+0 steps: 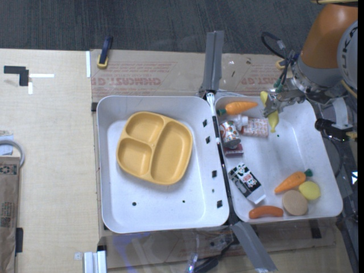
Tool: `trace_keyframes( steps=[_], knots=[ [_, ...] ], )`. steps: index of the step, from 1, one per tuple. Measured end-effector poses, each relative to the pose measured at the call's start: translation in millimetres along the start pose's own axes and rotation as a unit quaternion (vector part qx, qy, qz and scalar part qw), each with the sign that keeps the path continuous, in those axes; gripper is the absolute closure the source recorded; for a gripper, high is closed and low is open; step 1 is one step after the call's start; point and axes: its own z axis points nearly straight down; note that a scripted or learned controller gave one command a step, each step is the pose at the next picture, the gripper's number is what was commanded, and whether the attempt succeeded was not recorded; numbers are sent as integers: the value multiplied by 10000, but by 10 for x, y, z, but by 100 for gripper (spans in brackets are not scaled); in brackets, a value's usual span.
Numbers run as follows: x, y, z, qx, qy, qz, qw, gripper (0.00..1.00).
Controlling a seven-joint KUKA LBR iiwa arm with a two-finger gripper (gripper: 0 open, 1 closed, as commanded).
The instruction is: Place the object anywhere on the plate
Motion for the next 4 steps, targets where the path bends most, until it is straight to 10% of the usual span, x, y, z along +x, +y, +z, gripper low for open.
trace_keyframes(
  steps=[1,2,4],
  knots=[
    [-139,-195,773,5,12,1059,9944,100],
    [532,-121,-6,-6,0,52,10000,100],
    [1586,381,-4,-6,-6,-812,9967,100]
  ],
)
